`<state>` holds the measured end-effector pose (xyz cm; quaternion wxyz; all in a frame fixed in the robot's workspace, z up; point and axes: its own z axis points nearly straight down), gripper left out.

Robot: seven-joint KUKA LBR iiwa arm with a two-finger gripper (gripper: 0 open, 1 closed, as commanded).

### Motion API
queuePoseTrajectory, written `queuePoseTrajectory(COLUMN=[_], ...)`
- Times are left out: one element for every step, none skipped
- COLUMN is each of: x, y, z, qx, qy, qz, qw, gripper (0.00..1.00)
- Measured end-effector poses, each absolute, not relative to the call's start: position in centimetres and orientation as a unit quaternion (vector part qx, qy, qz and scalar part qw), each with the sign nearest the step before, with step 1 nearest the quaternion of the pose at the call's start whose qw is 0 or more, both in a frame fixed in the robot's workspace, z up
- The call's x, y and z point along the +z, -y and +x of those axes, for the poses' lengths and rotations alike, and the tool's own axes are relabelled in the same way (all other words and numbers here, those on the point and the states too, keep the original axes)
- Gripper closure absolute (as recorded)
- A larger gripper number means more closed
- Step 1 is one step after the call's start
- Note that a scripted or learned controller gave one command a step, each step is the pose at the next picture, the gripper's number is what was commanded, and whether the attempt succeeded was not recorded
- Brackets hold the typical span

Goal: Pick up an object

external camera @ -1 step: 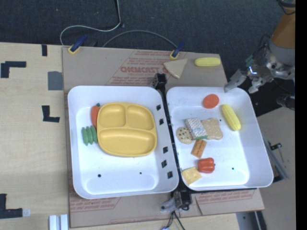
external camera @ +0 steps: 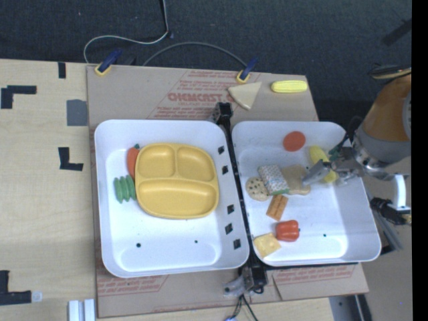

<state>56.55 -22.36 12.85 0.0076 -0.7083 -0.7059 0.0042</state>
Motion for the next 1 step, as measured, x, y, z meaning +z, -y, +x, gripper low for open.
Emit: queuePoseTrajectory(x=[9.21], y=[20.68], z=[63.36], qx=[0.0006], qy=[0.707], qz=[-0.707], qw=[0.001], gripper=[0.0])
